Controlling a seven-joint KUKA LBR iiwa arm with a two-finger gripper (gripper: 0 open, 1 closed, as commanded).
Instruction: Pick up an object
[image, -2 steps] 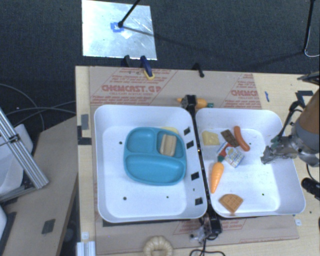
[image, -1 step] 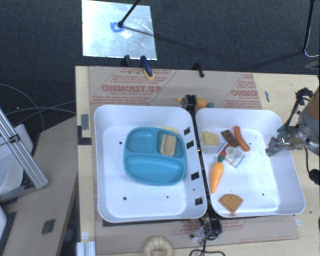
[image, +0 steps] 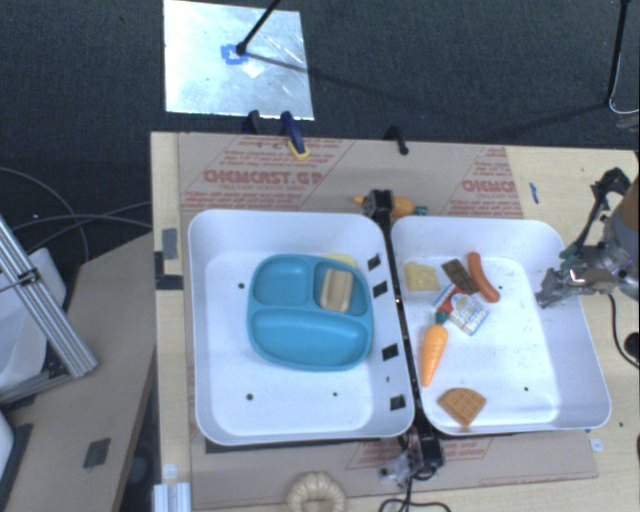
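Note:
The right bin holds several toy foods: an orange carrot, a waffle piece, a red sausage, a brown strip, a pale yellow wedge and a small printed packet. My gripper hangs over the bin's right rim, about level with the sausage and well to its right. Nothing is visibly held in it.
The left bin holds a blue divided plate with a tan bread piece in its upper right section. Black clips line the wall between the bins. A yellow object lies behind the bins.

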